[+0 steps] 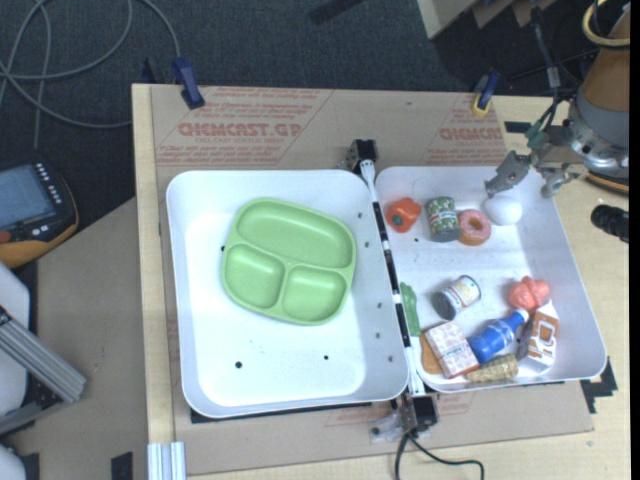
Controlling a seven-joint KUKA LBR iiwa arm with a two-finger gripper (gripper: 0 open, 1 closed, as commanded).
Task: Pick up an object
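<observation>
In the camera view you see the claw (528, 171) at the upper right, over the far rim of the right bin (570, 268), hanging from the grey arm (600, 118) that comes in from the right edge. Whether it is released or clenched you cannot tell, since its tips are small and partly blurred against the bin's white floor.

Just below and left of the claw lies a white egg-shaped ball (503, 209), very close to it; whether they touch is unclear. Further left of the ball you find a pink ring (473, 228), then a green can (441, 218), then an orange-red piece (403, 215), all in a row along the bin's far part.

Well below the claw, toward the near side of the same bin, lies a small tin (461, 294) on its side, a coral-pink lump (529, 293), a blue bottle (497, 336), a small carton (543, 340) just right of the bottle, and a checked red-and-white packet (448, 348) at the near left corner.

Far to the claw's left, across the divide, the left bin (200, 368) bears a green divided plate (288, 260) with three compartments. Both bins sit on the bench (250, 128).
</observation>
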